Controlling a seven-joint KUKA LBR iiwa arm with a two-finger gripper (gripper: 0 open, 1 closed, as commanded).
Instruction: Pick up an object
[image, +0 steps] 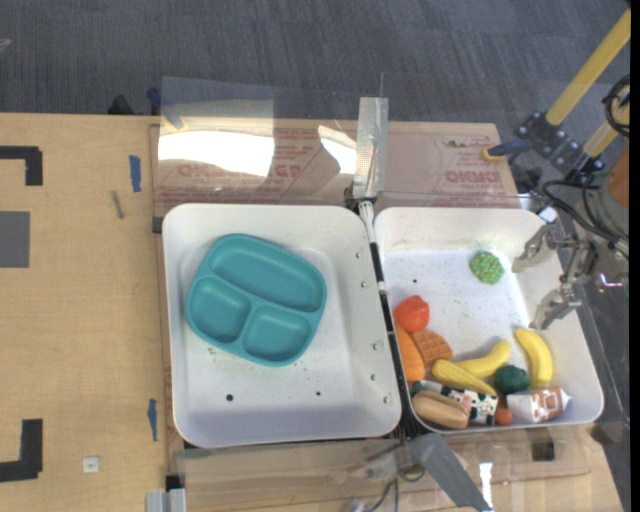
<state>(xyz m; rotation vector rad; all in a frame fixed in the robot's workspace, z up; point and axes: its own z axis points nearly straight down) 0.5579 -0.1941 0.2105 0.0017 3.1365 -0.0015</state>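
While the two white bins sit side by side on the bench, I read the left bin (200, 400) as holding a teal divided plate (258, 298) and the right bin (450, 235) as holding all the toy food, so any pick has to come from the right one. My gripper (556, 278) hangs over that bin's right rim, and its two metal fingers look spread apart with nothing between them, so I'd call it released. What matters for the next move is direction: the pile lies to the claw's lower left in the camera view. Nearest is a yellow banana (535, 355), just below the fingers, its long axis running roughly up and down the frame; I'd judge it the easiest target, gripped across its width. A second banana (486, 359) and a corn cob (461, 376) lie slanted beside it. The green knobbly ball (487, 266) sits alone to the claw's left, well apart from the rest. Red print shows on the clear panels (450, 160) behind the bins, but I cannot read it.
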